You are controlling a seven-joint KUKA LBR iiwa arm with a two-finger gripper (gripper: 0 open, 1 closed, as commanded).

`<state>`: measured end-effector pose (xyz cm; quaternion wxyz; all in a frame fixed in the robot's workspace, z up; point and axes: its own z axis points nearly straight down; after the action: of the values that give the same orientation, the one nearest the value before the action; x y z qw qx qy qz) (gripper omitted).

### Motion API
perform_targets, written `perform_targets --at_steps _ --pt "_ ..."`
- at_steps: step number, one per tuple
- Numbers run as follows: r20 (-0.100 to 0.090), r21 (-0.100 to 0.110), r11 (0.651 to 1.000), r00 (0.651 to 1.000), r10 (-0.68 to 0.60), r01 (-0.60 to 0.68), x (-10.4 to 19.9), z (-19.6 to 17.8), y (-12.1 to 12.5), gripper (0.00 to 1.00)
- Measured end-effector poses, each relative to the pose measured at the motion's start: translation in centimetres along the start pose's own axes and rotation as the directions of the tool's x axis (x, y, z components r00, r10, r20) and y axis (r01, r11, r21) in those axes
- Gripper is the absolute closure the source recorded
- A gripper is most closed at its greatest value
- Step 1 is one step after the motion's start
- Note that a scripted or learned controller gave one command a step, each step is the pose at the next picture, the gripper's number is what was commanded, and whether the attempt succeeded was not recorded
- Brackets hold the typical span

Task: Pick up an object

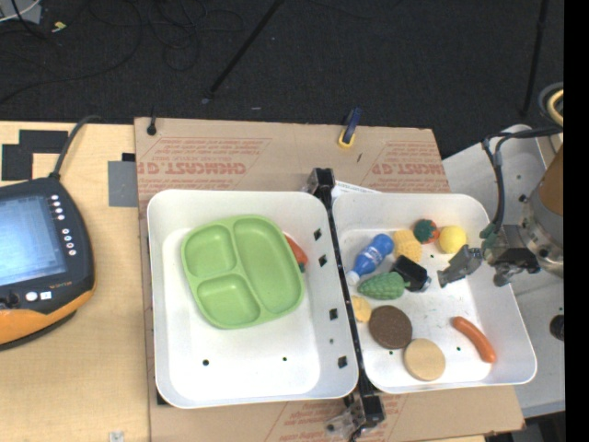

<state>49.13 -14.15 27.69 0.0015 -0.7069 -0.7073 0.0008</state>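
The right bin (515,357) holds several toys: a blue bottle (371,254), a green knobbly piece (382,286), a black block (410,273), a yellow corn piece (406,243), a green and red ball (424,229), a yellow lemon (452,238), a brown disc (390,326), a tan disc (425,359) and a red sausage (474,338). My gripper (481,267) hangs over the bin's right side, open, with nothing between its fingers. It lies right of the black block and below the lemon.
The left bin (175,357) holds a green divided plate (243,271) with a red-orange piece (296,250) poking out behind its right edge. A black divider (338,293) separates the bins. A teach pendant (37,256) lies at the far left.
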Motion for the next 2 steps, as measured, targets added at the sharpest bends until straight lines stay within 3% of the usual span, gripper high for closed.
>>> perform_targets --at_steps 1,2 --pt "-0.004 0.01 1.0 1.0 -0.001 0.001 5.1 19.1 -1.8 0.0" --pt "-0.001 0.003 1.0 1.0 0.01 -0.01 4.5 17.4 -1.6 1.0"
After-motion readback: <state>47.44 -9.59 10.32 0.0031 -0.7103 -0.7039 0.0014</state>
